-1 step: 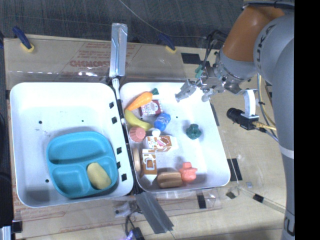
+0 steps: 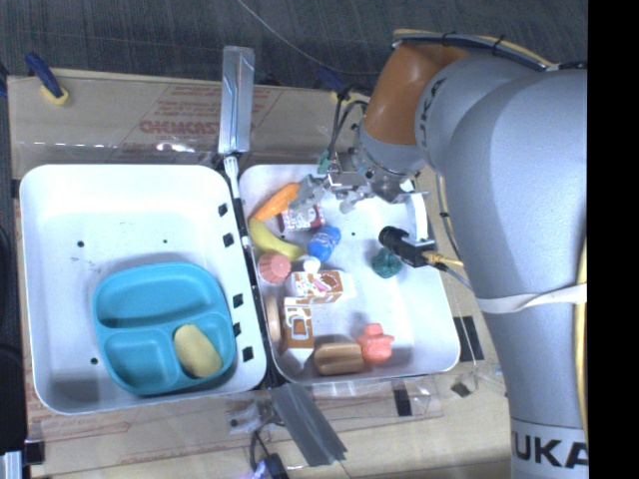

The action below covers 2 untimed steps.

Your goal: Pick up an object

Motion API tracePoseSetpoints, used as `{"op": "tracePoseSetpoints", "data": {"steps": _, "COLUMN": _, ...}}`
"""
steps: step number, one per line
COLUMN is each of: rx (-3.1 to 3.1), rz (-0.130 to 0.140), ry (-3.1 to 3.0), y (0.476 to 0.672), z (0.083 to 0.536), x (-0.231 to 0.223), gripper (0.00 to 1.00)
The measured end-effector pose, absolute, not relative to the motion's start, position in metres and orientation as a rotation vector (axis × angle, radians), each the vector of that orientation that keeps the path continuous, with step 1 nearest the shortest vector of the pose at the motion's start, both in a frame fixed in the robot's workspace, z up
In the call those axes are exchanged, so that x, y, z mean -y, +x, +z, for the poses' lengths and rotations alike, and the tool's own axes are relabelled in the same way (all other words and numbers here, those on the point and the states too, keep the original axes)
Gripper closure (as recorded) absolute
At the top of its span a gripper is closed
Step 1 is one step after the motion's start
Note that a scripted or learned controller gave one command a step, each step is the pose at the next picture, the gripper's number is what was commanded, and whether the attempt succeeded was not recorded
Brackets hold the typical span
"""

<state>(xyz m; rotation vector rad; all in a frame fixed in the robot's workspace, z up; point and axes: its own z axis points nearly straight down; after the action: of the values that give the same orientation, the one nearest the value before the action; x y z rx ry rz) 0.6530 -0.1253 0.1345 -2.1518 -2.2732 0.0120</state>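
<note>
The gripper [image 2: 321,194] sits at the upper centre of the frame, over the top-left corner of the right bin [image 2: 439,319]; whether it is apart or closed cannot be told. The nearest objects lie directly below-left: a carrot [image 2: 277,202] with its long axis running lower left to upper right, then a banana [image 2: 270,239]. A blue bottle [image 2: 322,240] sits just below the gripper.

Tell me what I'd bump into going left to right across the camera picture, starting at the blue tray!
Blue tray → yellowish potato sitting in it → pink cup → blue bottle → teal toy → big grey robot arm.
</note>
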Motion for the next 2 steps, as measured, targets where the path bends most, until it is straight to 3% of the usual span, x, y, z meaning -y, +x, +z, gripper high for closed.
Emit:
{"op": "tracePoseSetpoints", "data": {"steps": 1, "rx": 2.257, "rz": -0.009, "ry": -2.192, "y": 0.652, "z": 0.098, "x": 0.151, "gripper": 0.00}}
{"op": "tracePoseSetpoints", "data": {"steps": 2, "rx": 2.328, "rz": -0.012, "ry": -2.117, "y": 0.651, "z": 0.099, "x": 0.163, "gripper": 0.00}}
